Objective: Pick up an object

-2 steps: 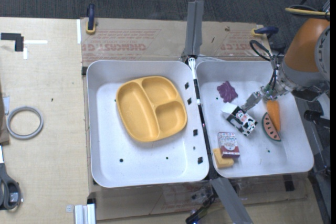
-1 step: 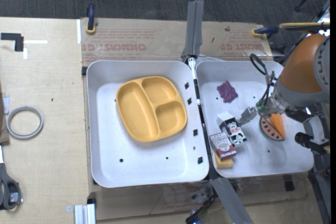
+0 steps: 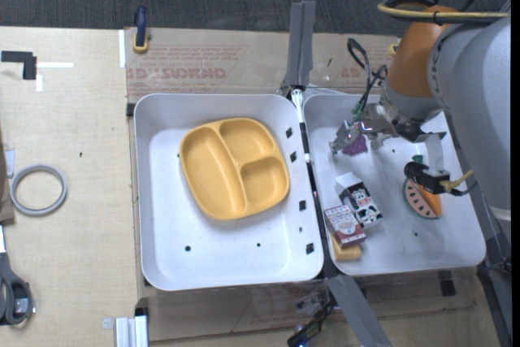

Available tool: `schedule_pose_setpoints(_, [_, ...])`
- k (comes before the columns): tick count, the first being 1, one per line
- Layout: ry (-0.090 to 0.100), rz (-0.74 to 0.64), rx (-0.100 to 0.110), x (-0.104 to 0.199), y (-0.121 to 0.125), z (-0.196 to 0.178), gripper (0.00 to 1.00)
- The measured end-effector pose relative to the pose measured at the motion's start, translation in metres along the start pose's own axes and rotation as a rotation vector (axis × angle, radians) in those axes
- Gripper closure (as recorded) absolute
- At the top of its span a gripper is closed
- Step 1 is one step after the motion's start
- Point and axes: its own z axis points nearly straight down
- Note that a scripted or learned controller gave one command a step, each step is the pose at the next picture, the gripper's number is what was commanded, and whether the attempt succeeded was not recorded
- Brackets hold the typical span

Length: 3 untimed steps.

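Note:
My gripper (image 3: 351,137) hangs over the back left part of the right bin (image 3: 455,252). A small purple object (image 3: 355,145) sits between its fingers, and the gripper is shut on it. Loose in that bin lie a black-and-white printed carton (image 3: 360,203), a red-and-white packet (image 3: 343,223) and a small yellow block (image 3: 347,251) near the left wall. A watermelon-slice toy (image 3: 424,196) rests to the right, under the arm's wrist.
The left bin (image 3: 162,248) holds a yellow divided plate (image 3: 236,166). A grey divider bar (image 3: 302,53) runs between the bins. On the bench at the left lie a tape ring (image 3: 36,189) and scissors (image 3: 12,298). The arm's bulk covers the right bin's back right corner.

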Motion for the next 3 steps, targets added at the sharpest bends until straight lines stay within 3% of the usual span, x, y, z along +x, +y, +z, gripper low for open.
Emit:
schedule_pose_setpoints(1, [-0.001, -0.025, -0.001, -0.027, 0.022, -0.041, 0.0])
schedule_pose_setpoints(2, [0.001, 0.329, 0.003, 0.004, -0.019, 0.001, 0.0])
schedule_pose_setpoints(3, [0.002, 0.23, 0.003, -0.012, -0.076, 0.001, 0.0])
